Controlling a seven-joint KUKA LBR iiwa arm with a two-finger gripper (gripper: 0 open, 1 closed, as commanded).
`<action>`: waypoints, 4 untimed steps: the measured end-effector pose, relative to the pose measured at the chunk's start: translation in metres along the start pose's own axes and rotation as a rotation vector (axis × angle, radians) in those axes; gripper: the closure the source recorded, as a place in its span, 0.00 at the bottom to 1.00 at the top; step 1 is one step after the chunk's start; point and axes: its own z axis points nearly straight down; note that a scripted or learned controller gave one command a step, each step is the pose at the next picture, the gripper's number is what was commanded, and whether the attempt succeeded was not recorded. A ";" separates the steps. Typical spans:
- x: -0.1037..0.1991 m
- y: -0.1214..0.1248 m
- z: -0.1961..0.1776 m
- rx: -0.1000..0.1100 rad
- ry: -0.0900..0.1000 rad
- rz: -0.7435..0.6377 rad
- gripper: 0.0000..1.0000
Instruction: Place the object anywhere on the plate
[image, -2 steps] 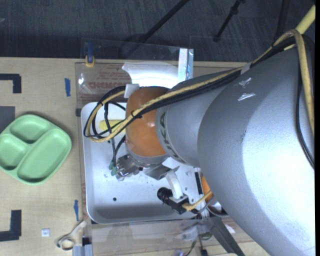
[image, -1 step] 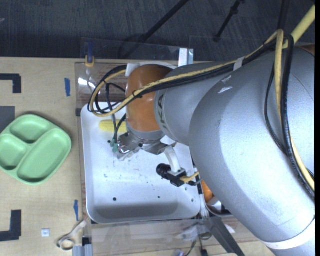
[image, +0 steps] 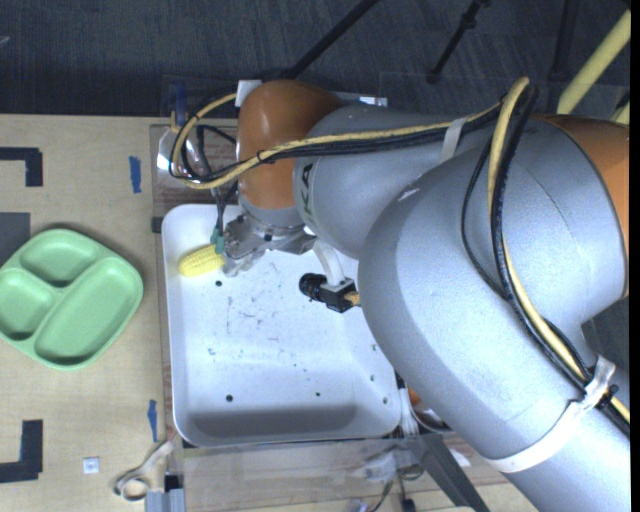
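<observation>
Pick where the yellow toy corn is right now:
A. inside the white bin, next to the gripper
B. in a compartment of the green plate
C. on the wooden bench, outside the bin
A: the corn is within the white bin, near its far-left corner beside the gripper, apart from the green divided plate.

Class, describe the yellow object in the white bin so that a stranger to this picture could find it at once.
Find the white bin, right of the green plate. In its upper left corner, just left of the gripper, lies the yellow object, shaped like a small corn cob. Its bright yellow sets it apart from the grey gripper and the white floor.
</observation>
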 end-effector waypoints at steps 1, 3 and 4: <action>0.000 0.000 0.001 0.000 0.000 0.000 0.00; 0.011 -0.039 -0.001 -0.005 0.000 -0.210 1.00; 0.001 0.011 -0.032 0.002 0.000 -0.124 1.00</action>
